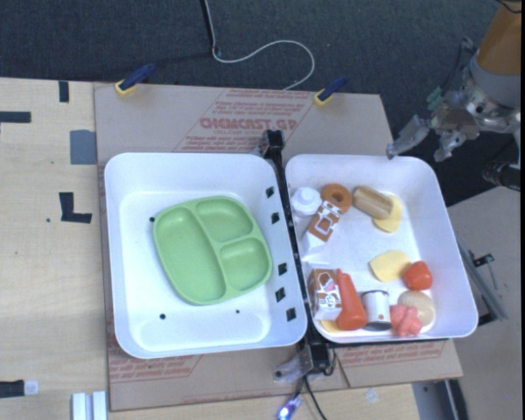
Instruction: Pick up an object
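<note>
My gripper [417, 149] hangs at the upper right, above the far right corner of the right bin [446, 226], open with nothing between its fingers. Several toy foods lie in that bin: a white bottle [304, 201], a brown donut [336, 193], a small orange carton [324, 224], a bread roll [373, 202], a yellow wedge [388, 265], a red tomato [417, 276], a red bottle [351, 306], a silver can [376, 305] and a pale peach [418, 304]. All of them lie below and left of the gripper.
The left bin [131, 234] holds a green divided plate [213, 249]. Both bins sit on a cardboard sheet [236, 121] clamped at the back. A white cable [262, 51] loops behind it. Black brackets [283, 234] join the bins along the middle.
</note>
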You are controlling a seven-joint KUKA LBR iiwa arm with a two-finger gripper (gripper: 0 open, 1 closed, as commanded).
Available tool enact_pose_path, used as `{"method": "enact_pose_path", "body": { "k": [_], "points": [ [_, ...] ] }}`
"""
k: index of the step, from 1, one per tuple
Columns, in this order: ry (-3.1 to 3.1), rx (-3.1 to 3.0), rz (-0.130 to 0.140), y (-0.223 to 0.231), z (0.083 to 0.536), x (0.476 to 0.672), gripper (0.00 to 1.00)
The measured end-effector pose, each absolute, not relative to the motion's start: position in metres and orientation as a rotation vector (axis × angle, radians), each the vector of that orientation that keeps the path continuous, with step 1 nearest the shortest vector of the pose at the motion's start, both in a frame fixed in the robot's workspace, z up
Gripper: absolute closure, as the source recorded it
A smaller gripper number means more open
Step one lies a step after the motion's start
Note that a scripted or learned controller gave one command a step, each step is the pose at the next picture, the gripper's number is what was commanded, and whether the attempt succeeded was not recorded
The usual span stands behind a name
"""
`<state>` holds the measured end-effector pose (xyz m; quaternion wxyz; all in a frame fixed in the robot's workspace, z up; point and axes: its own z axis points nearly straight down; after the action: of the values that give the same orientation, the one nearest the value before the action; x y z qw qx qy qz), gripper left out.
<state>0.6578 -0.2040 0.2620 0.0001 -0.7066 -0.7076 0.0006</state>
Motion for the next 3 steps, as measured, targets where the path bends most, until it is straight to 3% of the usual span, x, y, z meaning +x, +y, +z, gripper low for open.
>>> {"method": "enact_pose_path", "body": {
  "k": [1,2,3],
  "points": [
    [-2.227,-2.214,-0.003,-0.139,0.319,0.594,0.00],
    [-2.232,-2.213,-0.007,-0.072,0.378,0.550,0.00],
    [-2.226,-2.214,0.001,-0.075,0.383,0.551,1.00]
  ]
}}
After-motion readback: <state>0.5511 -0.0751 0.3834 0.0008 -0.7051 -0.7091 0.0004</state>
